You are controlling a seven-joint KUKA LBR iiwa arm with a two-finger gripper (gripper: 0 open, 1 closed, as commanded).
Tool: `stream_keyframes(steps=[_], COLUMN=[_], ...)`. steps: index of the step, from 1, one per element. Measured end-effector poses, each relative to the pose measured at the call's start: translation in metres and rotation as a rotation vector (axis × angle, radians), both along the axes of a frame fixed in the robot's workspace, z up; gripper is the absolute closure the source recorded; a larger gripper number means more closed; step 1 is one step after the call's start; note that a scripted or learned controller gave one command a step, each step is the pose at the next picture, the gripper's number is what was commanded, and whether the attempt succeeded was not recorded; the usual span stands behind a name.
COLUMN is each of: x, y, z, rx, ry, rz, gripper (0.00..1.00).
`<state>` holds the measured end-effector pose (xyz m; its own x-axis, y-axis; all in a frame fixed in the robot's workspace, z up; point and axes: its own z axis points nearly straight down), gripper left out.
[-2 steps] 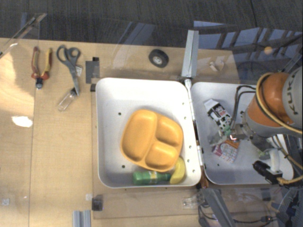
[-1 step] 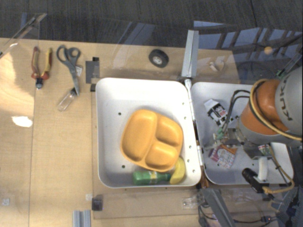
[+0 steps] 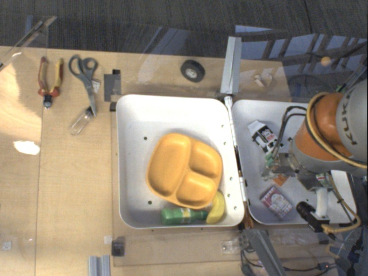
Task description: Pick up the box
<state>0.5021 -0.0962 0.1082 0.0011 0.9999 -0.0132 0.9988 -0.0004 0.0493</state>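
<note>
two shallow white bins sit side by side on the wooden bench. relative to the yellow divided plate [image 3: 185,169] in the left bin [image 3: 132,154], a green bottle [image 3: 183,214] lies just below it, touching a yellow fruit-like item [image 3: 217,209] at the plate's lower right. well to the plate's right, in the right bin [image 3: 248,209], the box [image 3: 275,200] lies flat, a small pinkish carton, and a black-and-white packet [image 3: 263,135] lies above it. the gripper [image 3: 276,169] hangs between those two, above the box; it cannot be told how its grip stands. far up-left of the plate, scissors [image 3: 86,76] and pliers [image 3: 49,79] rest on the bench, and a black tape roll [image 3: 192,70] lies above the plate.
</note>
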Motion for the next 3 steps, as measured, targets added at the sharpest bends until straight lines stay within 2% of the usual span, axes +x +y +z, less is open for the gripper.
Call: stream_keyframes(steps=[1, 2, 3], x=[0.0, -0.013, -0.011], y=[0.0, -0.008, -0.021], z=[0.0, 0.061, -0.019], rx=[0.0, 0.011, 0.004], ry=[0.001, 0.043, 0.039], rz=[0.0, 0.066, 0.262], gripper=[0.0, 0.0, 0.0])
